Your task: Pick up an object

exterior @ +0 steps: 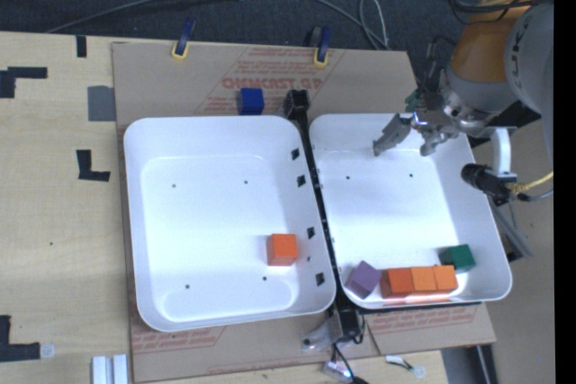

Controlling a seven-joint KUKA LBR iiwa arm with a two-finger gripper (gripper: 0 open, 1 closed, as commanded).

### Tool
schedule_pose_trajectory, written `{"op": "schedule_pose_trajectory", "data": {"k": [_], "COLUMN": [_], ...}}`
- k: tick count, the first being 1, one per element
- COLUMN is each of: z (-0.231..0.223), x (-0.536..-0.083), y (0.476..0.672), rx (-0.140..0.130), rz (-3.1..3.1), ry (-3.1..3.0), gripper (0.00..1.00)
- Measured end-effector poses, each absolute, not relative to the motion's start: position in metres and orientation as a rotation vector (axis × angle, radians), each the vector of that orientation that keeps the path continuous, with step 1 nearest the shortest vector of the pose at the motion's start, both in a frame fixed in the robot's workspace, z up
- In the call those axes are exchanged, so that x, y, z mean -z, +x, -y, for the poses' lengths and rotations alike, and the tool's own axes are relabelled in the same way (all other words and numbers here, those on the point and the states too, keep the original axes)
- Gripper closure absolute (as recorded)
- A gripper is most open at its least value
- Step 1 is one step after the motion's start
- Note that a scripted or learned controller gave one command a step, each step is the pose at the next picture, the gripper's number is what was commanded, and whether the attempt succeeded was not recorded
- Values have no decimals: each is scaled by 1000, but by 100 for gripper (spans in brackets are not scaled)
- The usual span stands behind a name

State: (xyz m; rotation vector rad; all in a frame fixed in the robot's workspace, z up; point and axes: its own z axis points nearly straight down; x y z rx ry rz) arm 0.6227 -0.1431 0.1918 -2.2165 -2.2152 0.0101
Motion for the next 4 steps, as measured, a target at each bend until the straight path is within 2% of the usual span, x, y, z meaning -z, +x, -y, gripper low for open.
{"op": "schedule_pose_trajectory", "data": {"k": [1,2,3,4], "z": [143,142,143,143], "x": [-197,-152,-101,-88], "y": [625,617,627,627], "rx": [0,-4,-3,-2], "rz": [2222,2220,2221,2222], "ry": [-2221,-2219,-2219,-2220], "gripper": [0,0,0,0]}}
